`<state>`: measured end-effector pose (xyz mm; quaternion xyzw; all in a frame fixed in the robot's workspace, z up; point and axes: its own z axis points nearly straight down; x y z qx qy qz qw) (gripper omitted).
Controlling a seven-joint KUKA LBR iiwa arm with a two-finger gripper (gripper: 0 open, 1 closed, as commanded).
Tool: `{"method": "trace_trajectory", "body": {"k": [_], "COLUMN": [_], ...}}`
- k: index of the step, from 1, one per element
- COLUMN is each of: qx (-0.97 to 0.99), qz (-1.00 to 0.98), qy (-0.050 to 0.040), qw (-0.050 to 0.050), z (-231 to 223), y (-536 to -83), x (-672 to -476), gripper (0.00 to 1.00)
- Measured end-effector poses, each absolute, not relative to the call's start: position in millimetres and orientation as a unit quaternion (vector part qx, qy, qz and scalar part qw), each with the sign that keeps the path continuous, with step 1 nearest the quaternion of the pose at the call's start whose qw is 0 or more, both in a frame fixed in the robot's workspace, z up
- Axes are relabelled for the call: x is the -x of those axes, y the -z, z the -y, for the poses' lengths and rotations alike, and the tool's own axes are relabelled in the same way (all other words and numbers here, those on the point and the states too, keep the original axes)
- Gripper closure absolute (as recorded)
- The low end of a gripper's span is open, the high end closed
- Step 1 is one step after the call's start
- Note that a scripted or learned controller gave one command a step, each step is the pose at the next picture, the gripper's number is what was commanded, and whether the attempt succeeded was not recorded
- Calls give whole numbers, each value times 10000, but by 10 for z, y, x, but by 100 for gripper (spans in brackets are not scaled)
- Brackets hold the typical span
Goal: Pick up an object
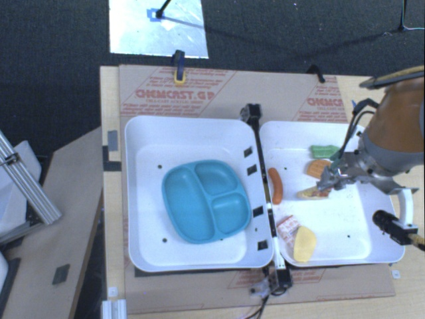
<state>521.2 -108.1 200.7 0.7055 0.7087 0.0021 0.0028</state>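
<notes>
We see the gripper (327, 181) low in the right bin (345, 244), at an orange piece (317, 169) and a yellow strip (309, 193); whether its jaws are apart, we cannot tell. A sausage (276, 185) lies near the bin's left wall, a blue tray (202, 201) in the left bin (143, 198)

Legible markings: cardboard sheet under the bins

Red print reading "CHEMCAST GP" was noted on the cardboard sheet (199, 88) behind the left bin (143, 178); a partial repeat, "CHEMCA", appeared behind the right bin (352, 241). Smaller print beneath was illegible.
</notes>
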Motion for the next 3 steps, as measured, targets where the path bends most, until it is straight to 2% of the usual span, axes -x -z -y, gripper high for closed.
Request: {"method": "trace_trajectory", "body": {"k": [1,2,3], "qx": [-7057,-7035,-7037], "qz": [-7085,-7107,-7105], "qy": [-19,-20,-8], "qw": [31,10,-6], "z": [1122,589,71], "y": [-2481,-2504,-2352], "x": [-5159,-5344,-5381], "gripper": [100,100,100]}}
